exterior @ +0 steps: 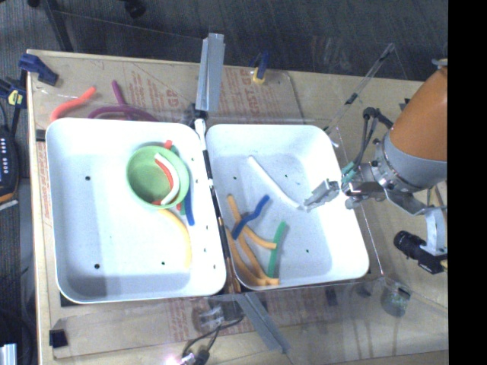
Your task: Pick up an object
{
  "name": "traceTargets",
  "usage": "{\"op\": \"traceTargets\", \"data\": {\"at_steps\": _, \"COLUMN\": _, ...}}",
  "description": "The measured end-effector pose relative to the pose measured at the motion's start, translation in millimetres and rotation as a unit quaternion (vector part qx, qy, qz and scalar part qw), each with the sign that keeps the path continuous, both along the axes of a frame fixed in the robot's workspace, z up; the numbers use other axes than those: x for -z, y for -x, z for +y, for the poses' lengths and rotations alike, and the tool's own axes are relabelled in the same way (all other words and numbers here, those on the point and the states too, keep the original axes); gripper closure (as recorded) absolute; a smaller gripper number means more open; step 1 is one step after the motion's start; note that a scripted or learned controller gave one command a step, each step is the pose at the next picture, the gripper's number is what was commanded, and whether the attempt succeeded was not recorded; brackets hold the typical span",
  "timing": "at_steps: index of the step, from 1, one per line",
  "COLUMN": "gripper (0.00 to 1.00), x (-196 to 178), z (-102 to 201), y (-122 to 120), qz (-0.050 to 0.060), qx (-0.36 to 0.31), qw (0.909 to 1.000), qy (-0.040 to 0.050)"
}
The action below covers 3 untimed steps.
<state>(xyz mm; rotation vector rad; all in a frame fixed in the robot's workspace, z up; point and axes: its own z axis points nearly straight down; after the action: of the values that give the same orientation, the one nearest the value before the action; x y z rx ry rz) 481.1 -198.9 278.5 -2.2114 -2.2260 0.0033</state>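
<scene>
The claw [323, 195] hangs over the right bin [346, 261], beside a white strip [270, 179], and I cannot tell its state

The bench [304, 97] was a tan wooden top with two shallow white bins sitting side by side on it, left bin [68, 226] and right bin [346, 261]. Behind the left one lay an orange strip [72, 103] and a purple loop [122, 112].
</scene>
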Motion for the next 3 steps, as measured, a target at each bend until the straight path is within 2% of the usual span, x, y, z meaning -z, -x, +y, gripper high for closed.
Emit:
{"op": "traceTargets", "data": {"at_steps": 1, "gripper": 0.0, "x": 95, "z": 40, "y": 5, "qz": 0.0, "qx": -0.072, "qw": 0.9974, "qy": 0.0003}}
{"op": "traceTargets", "data": {"at_steps": 2, "gripper": 0.0, "x": 175, "z": 84, "y": -11, "qz": -0.006, "qx": -0.089, "qw": 0.996, "qy": 0.0085}}
{"op": "traceTargets", "data": {"at_steps": 3, "gripper": 1.0, "x": 167, "z": 88, "y": -10, "qz": -0.003, "qx": -0.094, "qw": 0.9956, "qy": 0.0043}}
